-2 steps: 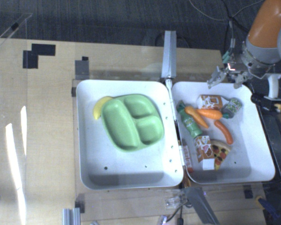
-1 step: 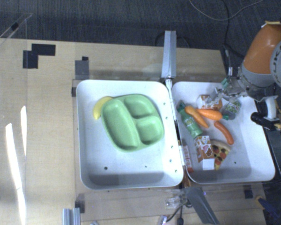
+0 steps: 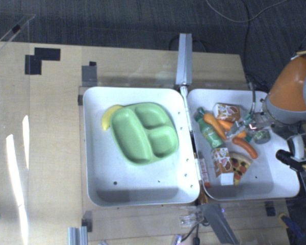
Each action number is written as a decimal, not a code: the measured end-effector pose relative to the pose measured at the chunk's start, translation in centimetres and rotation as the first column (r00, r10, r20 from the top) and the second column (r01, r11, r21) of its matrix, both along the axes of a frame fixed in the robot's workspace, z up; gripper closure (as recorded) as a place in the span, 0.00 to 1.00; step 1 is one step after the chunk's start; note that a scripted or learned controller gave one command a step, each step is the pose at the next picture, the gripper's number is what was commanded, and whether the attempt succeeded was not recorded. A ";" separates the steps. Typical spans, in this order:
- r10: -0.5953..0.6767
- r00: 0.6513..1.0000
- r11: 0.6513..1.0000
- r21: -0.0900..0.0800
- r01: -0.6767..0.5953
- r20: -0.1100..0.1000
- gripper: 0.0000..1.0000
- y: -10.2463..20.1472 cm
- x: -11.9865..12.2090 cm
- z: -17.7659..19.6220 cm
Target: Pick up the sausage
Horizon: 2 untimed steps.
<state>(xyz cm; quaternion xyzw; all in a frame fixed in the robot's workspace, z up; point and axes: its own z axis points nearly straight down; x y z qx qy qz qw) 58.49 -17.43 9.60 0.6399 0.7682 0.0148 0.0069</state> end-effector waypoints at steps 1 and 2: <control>-0.151 0.988 0.988 -0.013 0.151 -0.016 0.00 3.0 -1.6 -0.7; -0.059 0.998 0.998 -0.011 0.059 -0.016 0.00 0.0 -6.1 -0.6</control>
